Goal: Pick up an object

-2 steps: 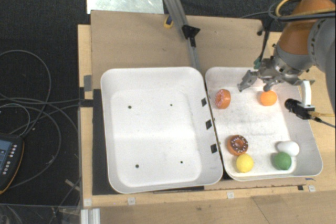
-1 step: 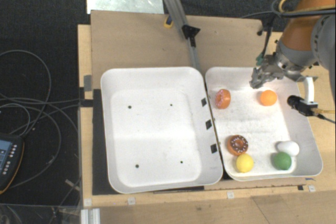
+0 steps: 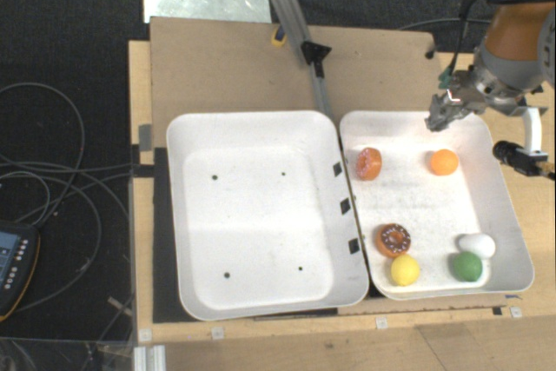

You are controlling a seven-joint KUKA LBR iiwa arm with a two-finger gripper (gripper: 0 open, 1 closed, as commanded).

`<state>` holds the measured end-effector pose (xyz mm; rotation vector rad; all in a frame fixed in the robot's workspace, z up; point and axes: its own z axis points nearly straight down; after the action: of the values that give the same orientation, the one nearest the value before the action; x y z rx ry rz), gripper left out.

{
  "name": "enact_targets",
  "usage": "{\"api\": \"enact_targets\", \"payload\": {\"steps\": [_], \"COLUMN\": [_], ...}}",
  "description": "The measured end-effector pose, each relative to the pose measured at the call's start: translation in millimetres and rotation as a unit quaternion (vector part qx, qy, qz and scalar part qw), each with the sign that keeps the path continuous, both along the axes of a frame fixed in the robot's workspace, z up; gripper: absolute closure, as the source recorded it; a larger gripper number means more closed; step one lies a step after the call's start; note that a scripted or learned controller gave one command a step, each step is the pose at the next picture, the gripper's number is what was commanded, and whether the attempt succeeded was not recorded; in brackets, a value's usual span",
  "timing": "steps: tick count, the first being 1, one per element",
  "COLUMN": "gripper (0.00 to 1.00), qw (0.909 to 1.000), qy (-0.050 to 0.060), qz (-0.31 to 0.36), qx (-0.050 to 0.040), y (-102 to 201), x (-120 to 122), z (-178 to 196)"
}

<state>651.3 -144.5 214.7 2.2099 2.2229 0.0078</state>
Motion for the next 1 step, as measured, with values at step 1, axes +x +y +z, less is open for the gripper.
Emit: {"api": "enact_targets", "payload": {"steps": [1], "gripper": [1.00], "qw": [1.0000], "qy": [0.001], "qz": [0.000], "qx": [0.0002], "y": [-0.2], "x": [1.4], "z": [26.4]}}
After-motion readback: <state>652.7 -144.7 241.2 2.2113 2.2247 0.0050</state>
